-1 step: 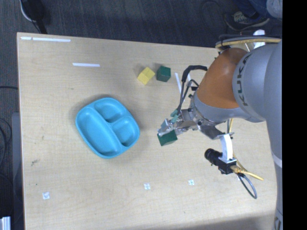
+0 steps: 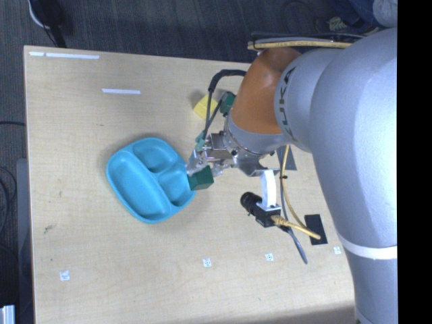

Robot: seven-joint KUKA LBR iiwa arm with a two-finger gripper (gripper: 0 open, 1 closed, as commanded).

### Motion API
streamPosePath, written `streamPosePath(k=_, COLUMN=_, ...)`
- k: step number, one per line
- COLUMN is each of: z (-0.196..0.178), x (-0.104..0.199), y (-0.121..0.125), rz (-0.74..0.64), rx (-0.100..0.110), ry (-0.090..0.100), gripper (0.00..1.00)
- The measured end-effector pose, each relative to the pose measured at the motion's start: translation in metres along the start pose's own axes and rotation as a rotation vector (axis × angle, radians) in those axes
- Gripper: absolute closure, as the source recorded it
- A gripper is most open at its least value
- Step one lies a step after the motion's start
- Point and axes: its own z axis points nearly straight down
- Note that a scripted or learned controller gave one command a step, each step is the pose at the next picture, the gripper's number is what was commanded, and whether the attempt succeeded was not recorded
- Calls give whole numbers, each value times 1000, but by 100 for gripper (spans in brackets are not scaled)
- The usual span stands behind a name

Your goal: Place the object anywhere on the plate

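A light blue divided plate (image 2: 150,178) lies left of centre on the wooden bench top (image 2: 81,127). My gripper (image 2: 201,167) hangs at the plate's right rim, pointing left and down. A small dark green block (image 2: 200,179) sits between its fingertips, just over the plate's right edge. The big grey arm with its orange band (image 2: 260,100) reaches in from the right and hides the bench behind it.
A yellow object (image 2: 204,105) lies partly hidden behind the arm's cabling. A black fitting with a yellow cable (image 2: 270,216) hangs below the wrist. A white tape strip (image 2: 121,91) lies at the back left. Small markers (image 2: 207,262) dot the front.
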Motion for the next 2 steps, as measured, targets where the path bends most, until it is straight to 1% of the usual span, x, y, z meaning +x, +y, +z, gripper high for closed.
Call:
streamPosePath(k=1, z=2, x=50, y=23, rz=-73, rx=0, ry=-1, gripper=100)
streamPosePath(k=2, z=2, x=50, y=23, rz=-73, rx=-1, ry=-1, gripper=0)
